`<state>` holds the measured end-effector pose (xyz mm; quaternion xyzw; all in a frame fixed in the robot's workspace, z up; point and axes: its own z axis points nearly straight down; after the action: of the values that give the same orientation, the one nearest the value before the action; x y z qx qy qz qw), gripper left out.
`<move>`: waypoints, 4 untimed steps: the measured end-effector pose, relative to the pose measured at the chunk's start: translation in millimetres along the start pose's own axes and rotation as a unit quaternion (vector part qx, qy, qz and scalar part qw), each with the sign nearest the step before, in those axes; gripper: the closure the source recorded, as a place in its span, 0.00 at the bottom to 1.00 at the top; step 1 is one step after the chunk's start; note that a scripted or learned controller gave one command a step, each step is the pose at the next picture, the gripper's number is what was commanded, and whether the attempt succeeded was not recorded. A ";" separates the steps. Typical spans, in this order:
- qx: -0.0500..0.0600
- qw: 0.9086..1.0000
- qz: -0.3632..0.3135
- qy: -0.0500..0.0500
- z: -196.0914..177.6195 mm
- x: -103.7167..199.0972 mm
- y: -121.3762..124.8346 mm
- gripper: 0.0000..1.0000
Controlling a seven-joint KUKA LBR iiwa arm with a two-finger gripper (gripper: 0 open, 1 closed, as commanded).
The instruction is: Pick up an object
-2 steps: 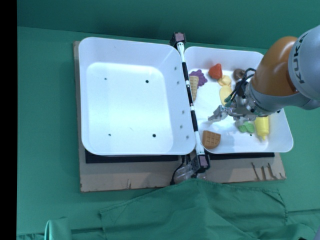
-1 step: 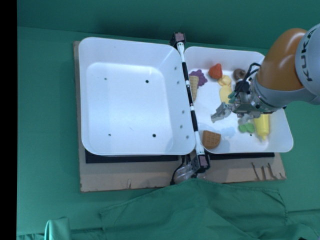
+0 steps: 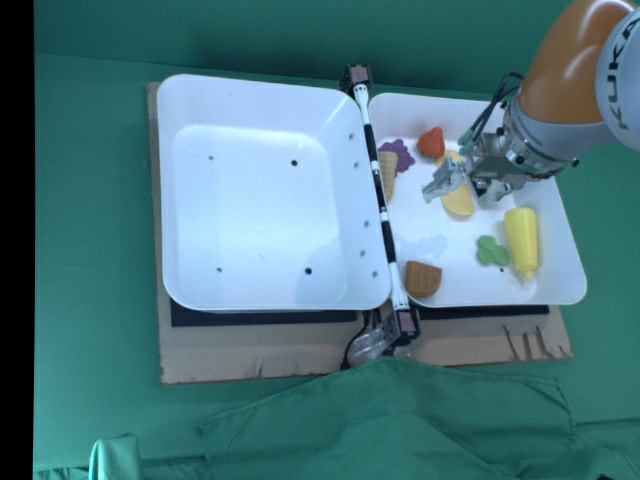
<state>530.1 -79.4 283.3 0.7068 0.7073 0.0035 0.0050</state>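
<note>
From the fixed camera above the bench we see two shallow white bins side by side on a brown cardboard sheet [image 3: 250,368], which lies on green cloth [image 3: 90,218].

The arm [image 3: 575,63] reaches in from the right, its orange band above the wrist, and the gripper [image 3: 462,180] sits low over the right bin [image 3: 565,293], near that bin's middle and toward its far edge. Its fingers are spread a little apart, one pale finger [image 3: 440,184] jutting toward the bin's left wall. Just under and beside them lies a yellow wedge [image 3: 459,203], its long axis running roughly from the far edge toward the near edge. We cannot tell whether the fingers touch it; nothing shows clamped between them.

Around it in the same bin: a red-orange piece [image 3: 431,143] near the far edge, a purple grape cluster [image 3: 398,153] and a tan cone [image 3: 387,171] against the left wall, the cone's long axis lying along that wall. A yellow bottle [image 3: 521,239] lies near the right edge, pointing toward the near edge, with a small green piece [image 3: 491,252] just beside it. A brown waffle-like piece [image 3: 422,279] rests in the near-left corner.

The left bin [image 3: 175,98] shows a few dark dots on its floor. Crumpled green cloth lies along the bench's near edge.
</note>
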 end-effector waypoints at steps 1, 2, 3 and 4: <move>0.005 1.000 0.004 0.001 97.0 -25.0 -15.7 0.00; -0.002 1.000 0.001 -0.001 99.4 -57.4 67.6 0.00; -0.008 1.000 0.003 -0.003 84.5 -58.2 67.8 1.00; -0.006 1.000 0.003 -0.003 85.3 -58.1 67.4 0.00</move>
<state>598.6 -137.6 198.9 0.7091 0.7050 0.0056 0.0120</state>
